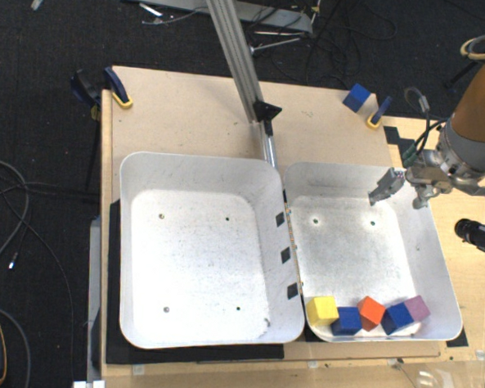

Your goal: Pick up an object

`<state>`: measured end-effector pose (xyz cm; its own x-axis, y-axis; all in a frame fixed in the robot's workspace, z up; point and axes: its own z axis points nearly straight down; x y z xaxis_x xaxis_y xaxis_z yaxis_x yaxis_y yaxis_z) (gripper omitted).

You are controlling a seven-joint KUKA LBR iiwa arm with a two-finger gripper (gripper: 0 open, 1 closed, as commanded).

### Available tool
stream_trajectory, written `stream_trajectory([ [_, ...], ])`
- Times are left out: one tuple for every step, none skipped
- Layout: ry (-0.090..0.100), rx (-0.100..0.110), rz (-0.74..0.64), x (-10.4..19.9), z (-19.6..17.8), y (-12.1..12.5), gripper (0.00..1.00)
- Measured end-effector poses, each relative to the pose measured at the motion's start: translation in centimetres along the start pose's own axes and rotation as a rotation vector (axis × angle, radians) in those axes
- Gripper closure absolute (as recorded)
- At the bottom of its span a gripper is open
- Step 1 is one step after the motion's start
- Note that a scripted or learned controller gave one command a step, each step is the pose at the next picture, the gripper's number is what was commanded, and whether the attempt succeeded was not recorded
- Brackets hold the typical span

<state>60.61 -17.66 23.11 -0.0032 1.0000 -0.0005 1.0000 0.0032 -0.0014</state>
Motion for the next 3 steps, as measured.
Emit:
stream_trajectory([
  [0.003,0.006,-0.001,3.7,13.2,0.0,0.0],
  [0.002,0.002,0.003,7.0,13.6,-5.1,0.0],
  [0.001,-0.006,-0.001,10.8,3.2,-11.6,0.0],
])
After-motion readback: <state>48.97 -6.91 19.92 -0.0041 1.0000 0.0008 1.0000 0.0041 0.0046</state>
